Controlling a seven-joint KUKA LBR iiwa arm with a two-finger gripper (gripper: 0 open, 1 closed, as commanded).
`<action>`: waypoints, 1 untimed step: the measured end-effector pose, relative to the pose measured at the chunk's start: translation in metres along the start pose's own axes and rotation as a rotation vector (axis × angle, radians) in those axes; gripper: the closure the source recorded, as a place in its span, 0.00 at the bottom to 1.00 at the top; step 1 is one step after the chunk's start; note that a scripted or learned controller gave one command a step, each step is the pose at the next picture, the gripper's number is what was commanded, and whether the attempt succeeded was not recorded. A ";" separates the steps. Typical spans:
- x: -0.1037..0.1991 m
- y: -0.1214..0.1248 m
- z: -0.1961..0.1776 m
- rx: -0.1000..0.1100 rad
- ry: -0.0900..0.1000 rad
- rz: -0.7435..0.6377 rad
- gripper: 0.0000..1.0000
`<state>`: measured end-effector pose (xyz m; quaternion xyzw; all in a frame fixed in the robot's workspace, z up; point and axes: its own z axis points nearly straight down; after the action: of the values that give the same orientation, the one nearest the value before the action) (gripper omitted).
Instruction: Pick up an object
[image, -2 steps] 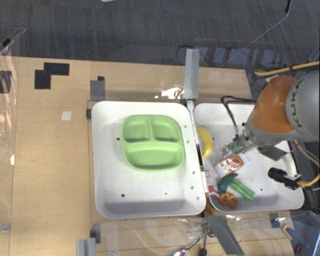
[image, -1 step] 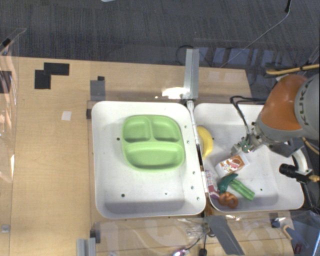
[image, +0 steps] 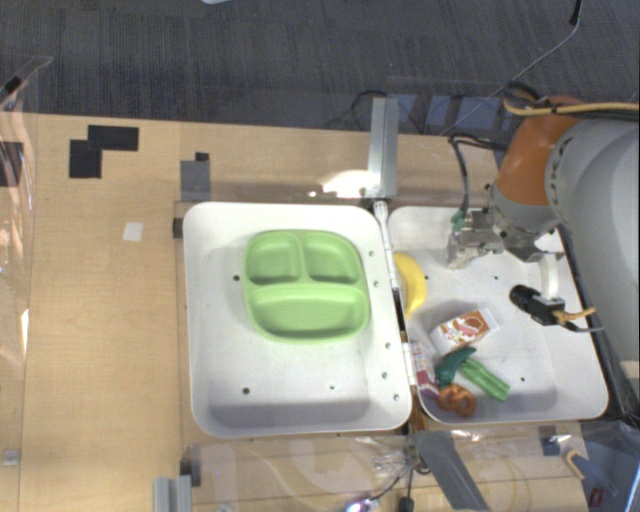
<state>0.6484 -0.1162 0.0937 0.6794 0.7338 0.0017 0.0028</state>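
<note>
Gripper (image: 468, 243) hangs over the back of the right bin (image: 590, 400), nothing visibly in it; I cannot tell its state. Candidate objects lie nearer the front: a banana (image: 410, 280) against the dividing wall, a small packet (image: 463, 328), a green toy (image: 478, 372) and a brown pretzel-like piece (image: 457, 398). Because these crowd together, a descent could nudge neighbours or pinch two. The green divided plate (image: 303, 283) sits in the left bin (image: 215, 400).

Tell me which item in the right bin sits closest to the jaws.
The yellow banana, against the right bin's left wall. It lies just below-left of the gripper; the snack packet and green toy sit farther down.
</note>
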 end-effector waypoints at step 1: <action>0.032 -0.022 0.003 -0.007 -0.002 -0.232 1.00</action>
<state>0.6242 -0.0856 0.0908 0.5901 0.8073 0.0033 0.0062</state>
